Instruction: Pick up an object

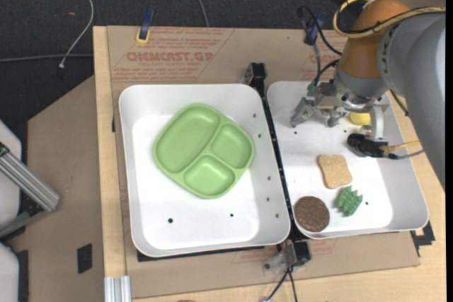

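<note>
**Arm over the right bin**

Reaching in from the right of the frame, the grey arm with its orange band hangs over the top part of the right bin. The gripper points down and to the left. Its two fingers are spread apart, and nothing sits between them. The tips are just above the white floor of the bin, near its upper left corner.

Four small things lie in the right bin. A tan cracker sits in the middle. Below it, near the bottom edge, is a round brown cookie. Just right of the cookie is a small green toy. A yellow thing peeks out from under the arm, partly hidden. All of them are apart from the fingers.

The left bin holds a green plate with three parts. The plate is turned at a slant in the middle of the bin.

Both bins rest on a brown board. A blue clip sits at the board's top edge, in the upper left of the frame.
</note>
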Robot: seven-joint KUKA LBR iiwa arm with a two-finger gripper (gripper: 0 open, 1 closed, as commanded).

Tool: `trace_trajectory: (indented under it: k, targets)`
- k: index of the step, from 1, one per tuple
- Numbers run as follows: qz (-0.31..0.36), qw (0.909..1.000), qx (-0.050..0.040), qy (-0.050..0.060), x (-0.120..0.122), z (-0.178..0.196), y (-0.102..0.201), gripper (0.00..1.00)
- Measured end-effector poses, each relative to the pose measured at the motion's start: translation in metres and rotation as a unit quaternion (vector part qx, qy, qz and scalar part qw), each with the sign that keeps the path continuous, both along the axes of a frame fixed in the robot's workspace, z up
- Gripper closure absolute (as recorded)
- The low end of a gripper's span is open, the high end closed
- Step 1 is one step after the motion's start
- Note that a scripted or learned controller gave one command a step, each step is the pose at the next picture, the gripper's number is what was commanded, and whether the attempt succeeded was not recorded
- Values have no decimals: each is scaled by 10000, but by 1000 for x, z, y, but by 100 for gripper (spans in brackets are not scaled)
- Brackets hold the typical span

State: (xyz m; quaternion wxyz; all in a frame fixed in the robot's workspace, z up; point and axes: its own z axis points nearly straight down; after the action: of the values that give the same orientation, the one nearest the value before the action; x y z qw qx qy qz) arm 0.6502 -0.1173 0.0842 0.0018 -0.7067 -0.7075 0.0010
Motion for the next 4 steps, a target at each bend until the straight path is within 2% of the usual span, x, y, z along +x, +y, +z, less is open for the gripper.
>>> trace_trajectory:
  k: [1, 4]
  targets:
    - [-1, 10000, 1, -21, 1, 13, 0, 100]
    - [0, 10000, -10, -50, -2, 139, 2, 100]
